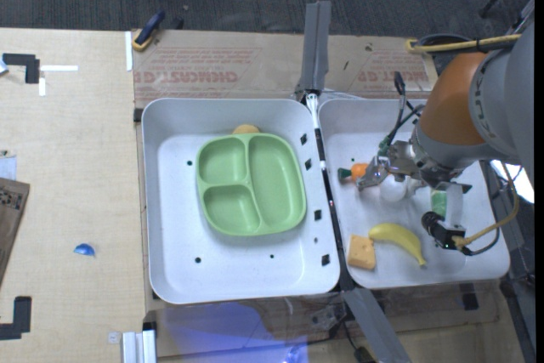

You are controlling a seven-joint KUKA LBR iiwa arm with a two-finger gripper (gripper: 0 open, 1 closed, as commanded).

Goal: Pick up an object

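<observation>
The right bin (pixel 484 263) holds several small items. A yellow banana (pixel 399 239) lies near its front, with an orange-yellow wedge (pixel 361 252) just to its left. A small orange carrot with a green top (pixel 355 172) lies by the bin's left wall. My gripper (pixel 376 175) hangs low over the bin, right beside the carrot, and a white rounded object (pixel 393 190) sits just under and to the right of it. A green item (pixel 439 202) is partly hidden by the wrist. Nothing is seen lifted.
The left bin (pixel 170 251) holds a green divided plate (pixel 252 183), with a small yellow-orange item (pixel 246 129) peeking out behind it. A grey divider (pixel 316 55) runs between the bins. Cables hang from the wrist over the right bin's right side.
</observation>
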